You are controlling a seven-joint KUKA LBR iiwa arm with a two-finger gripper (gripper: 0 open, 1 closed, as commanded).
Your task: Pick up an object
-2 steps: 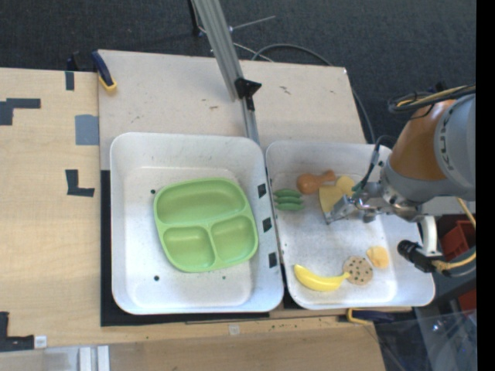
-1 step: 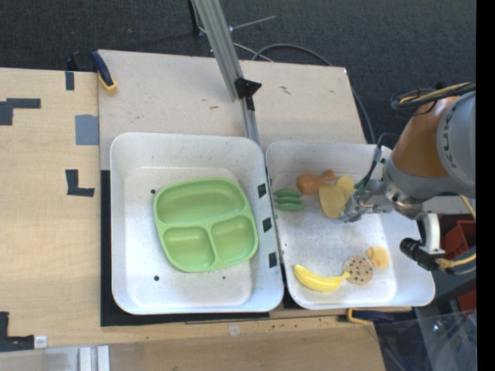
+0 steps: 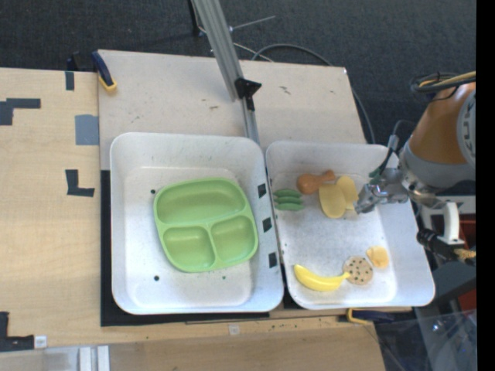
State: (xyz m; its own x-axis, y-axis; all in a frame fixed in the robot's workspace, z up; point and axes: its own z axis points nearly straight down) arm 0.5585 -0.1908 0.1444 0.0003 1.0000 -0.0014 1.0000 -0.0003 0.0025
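The right bin [image 3: 402, 280] holds several toy foods. A pale yellow pear-like piece [image 3: 337, 198] lies near its middle, with an orange-brown piece [image 3: 313, 182] just behind it and a green pea pod [image 3: 288, 200] to the left. A banana [image 3: 317, 278], a round cookie [image 3: 357, 270] and a small orange piece [image 3: 378, 256] lie near the front. My gripper [image 3: 363, 202] reaches in from the right, down beside the pale yellow piece's right edge.
The left bin [image 3: 128, 207] holds a green divided plate [image 3: 206, 224]. A slanted metal pole [image 3: 224, 45] rises behind the bins. The arm's grey body with its orange band [image 3: 445, 130] hangs over the right bin's right rim.
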